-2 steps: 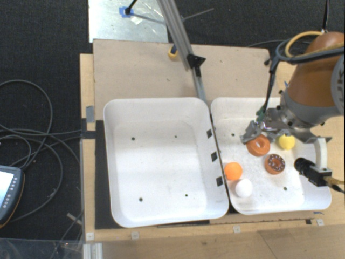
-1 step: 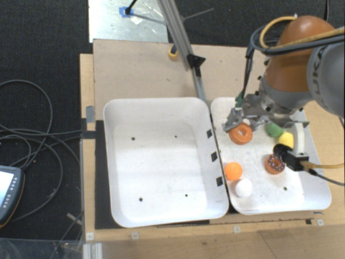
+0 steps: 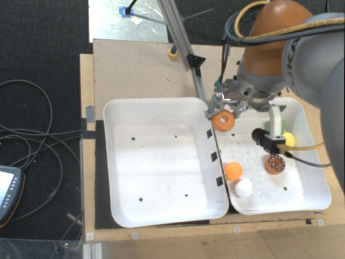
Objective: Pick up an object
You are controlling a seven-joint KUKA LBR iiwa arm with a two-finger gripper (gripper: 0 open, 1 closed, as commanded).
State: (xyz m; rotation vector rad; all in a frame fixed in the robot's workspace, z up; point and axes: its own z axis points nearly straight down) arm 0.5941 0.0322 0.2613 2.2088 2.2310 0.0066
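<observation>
My gripper (image 3: 225,112) hangs over the far left corner of the right bin (image 3: 310,190), close to the divider. An orange ring (image 3: 222,121) sits between its fingertips, and the gripper is shut on it. The ring looks slightly raised above the bin floor. Loose on the right bin's floor are an orange ball (image 3: 233,171), a white ball (image 3: 243,188), a brown ring (image 3: 275,164) and a yellow object (image 3: 290,140) partly hidden behind the robot's hardware.
The left bin (image 3: 116,144) lies beside the right one, sharing a raised wall. A slanted grey pole (image 3: 178,31) crosses from the top down to the bins' far edge. The arm's bulk covers the right bin's far right part.
</observation>
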